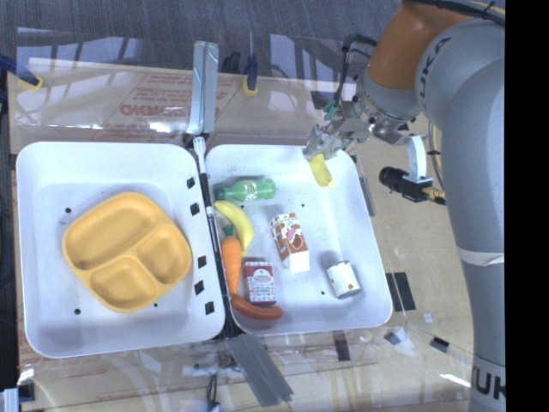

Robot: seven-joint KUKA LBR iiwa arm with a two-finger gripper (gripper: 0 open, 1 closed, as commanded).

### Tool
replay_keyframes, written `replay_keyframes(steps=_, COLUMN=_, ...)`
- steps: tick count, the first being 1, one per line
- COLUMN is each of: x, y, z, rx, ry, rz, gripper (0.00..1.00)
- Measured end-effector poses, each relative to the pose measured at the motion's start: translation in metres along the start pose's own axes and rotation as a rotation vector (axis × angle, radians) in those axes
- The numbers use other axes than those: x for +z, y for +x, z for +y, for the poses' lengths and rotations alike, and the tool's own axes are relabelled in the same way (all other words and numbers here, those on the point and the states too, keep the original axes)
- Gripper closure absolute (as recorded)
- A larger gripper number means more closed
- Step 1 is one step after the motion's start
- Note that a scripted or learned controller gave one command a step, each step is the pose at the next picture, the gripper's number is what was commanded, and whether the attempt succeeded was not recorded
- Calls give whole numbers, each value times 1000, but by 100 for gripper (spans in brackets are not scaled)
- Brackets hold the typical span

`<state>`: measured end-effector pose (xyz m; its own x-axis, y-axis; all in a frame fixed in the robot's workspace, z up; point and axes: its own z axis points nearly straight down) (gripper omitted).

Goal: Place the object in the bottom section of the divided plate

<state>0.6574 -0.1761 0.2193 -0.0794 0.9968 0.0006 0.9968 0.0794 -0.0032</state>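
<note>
Pincer point(324, 154) closed on small yellow plastic piece point(321, 172), raised over right white bin point(364, 230); yellow divided plate point(126, 250) in left bin unfilled, so transfer and placement remain.

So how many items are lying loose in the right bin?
7, all in the right bin: green bottle, banana, carrot, sausage, red can, carton, white cup. None seem hidden.
</note>
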Motion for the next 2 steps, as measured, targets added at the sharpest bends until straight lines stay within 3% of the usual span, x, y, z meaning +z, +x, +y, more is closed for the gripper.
replay_keyframes(steps=1, x=17, y=28, z=-12, rx=-33, ry=2, rz=0, gripper=100)
replay_keyframes(steps=2, x=27, y=105, z=-33, rx=-330, ry=3, rz=1, gripper=100)
